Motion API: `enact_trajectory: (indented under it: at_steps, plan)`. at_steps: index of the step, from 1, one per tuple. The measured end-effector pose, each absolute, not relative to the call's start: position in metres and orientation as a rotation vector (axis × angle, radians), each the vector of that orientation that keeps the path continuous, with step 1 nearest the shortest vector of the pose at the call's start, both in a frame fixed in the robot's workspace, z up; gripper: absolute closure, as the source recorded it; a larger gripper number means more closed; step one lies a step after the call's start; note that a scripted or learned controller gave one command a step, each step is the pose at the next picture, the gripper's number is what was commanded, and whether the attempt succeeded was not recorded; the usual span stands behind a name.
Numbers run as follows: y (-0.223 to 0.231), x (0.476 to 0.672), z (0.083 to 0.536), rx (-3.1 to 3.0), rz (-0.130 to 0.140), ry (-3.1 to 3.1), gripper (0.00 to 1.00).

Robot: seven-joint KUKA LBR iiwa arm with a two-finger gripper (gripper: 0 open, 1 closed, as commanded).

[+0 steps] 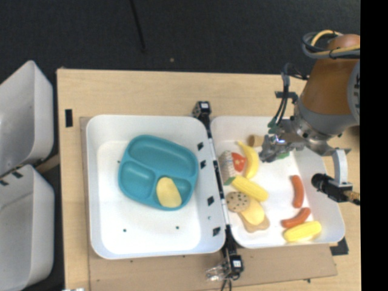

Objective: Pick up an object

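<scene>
Blue plate in left bin, gripper above banana

So the left bin has a divided plate sitting in it, with a potato-ish lump in the plate's lower right compartment. The right bin holds a pile of toy food toward its left side, plus two sausages and a corn cob lower right. The gripper hangs over that bin's upper middle.

Smooth white plastic bins sit on a matt wooden bench; the teal plate looks glossy plastic.
</scene>
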State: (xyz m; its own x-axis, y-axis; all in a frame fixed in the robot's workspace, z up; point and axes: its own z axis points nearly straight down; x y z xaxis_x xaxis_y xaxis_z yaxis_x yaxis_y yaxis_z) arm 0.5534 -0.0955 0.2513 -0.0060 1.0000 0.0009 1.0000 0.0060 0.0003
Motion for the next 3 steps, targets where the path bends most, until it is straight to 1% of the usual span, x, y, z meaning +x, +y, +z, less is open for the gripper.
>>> enact_trajectory:
  at_steps: [1, 2, 3]
  plan:
    - [-0.0885, 0.5479, 0.2307, -2.218, 0.002, -2.226, 1.0]
    - [-0.0877, 0.5406, 0.2399, -2.222, -0.001, -2.223, 1.0]
    - [-0.0932, 0.546, 0.235, -2.224, 0.0, -2.223, 1.0]
